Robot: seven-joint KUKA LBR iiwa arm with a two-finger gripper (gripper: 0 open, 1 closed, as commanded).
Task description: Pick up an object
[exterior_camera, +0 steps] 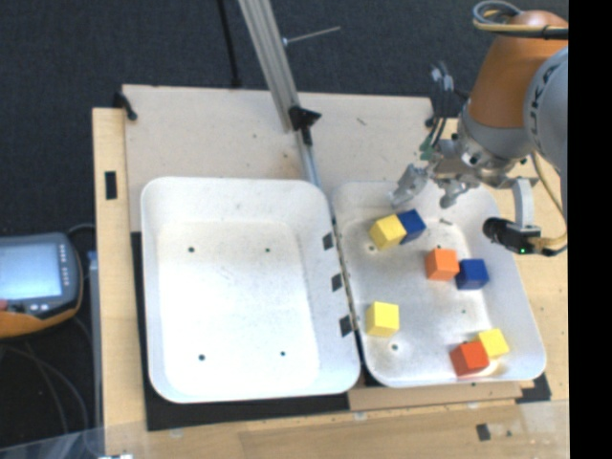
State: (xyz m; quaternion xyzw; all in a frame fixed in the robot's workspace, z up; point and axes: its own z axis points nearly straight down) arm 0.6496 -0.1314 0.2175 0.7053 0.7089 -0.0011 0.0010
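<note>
So the gripper is hanging over the far end of the right bin, fingers spread apart with nothing between them, just beyond the yellow cube and the blue cube touching it. Taking that yellow cube as the landmark: an orange cube with a second blue cube against it sits to its right, another yellow cube lies nearer the camera, and a red cube pressed to a small yellow cube is way off in the near right corner. The left bin sits beside all this on the tabletop.
</note>
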